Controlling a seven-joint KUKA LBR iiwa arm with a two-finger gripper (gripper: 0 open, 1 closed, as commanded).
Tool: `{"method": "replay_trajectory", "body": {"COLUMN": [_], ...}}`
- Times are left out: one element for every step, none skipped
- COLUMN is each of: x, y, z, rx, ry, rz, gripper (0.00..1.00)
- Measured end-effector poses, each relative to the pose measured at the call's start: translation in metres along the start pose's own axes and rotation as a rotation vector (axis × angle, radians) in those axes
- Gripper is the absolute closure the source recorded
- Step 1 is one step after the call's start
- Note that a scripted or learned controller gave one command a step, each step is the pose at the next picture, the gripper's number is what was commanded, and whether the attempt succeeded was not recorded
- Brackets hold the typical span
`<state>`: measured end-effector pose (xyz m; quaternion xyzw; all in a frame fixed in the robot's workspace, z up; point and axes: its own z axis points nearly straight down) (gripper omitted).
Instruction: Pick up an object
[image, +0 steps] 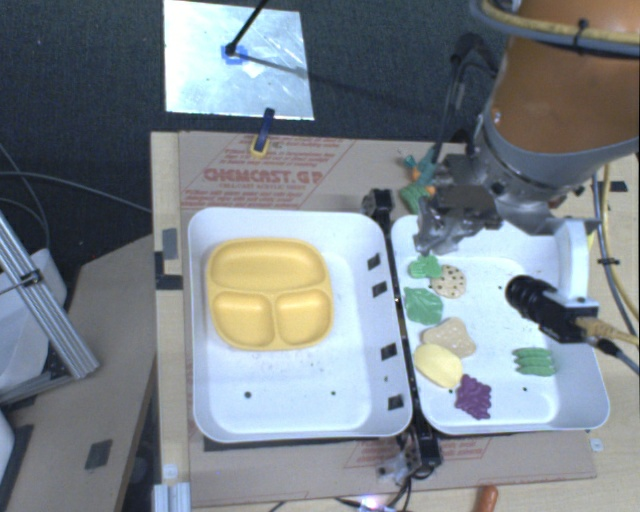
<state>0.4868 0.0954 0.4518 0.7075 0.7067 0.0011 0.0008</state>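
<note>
Green moulded-plastic toy leaf (424, 267) lies at 10 o'clock in the right white bin (580, 400), just below the gripper (437, 232); finger state: cannot tell. Judged light, stiff, slick and low-lying, so best pinched across its narrow edges.

Grey arm (540, 170) with broad orange band (575, 70), black cable, dark metal tool (440, 232).

Bright, even overhead light; both white bins (290, 420) read clean, with only soft, short shadows under the yellow tray (270, 292). Glare washes the foil sheet (238, 60) at top. Arm (560, 90) close to lens, soft-focused; overall picture slightly grainy, dark floor underexposed.
</note>
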Motion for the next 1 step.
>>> {"method": "replay_trajectory", "body": {"x": [-0.0177], "y": [0.0000], "z": [0.0206], "rx": [0.001], "ry": [0.000], "rz": [-0.001], "gripper": [1.00]}}
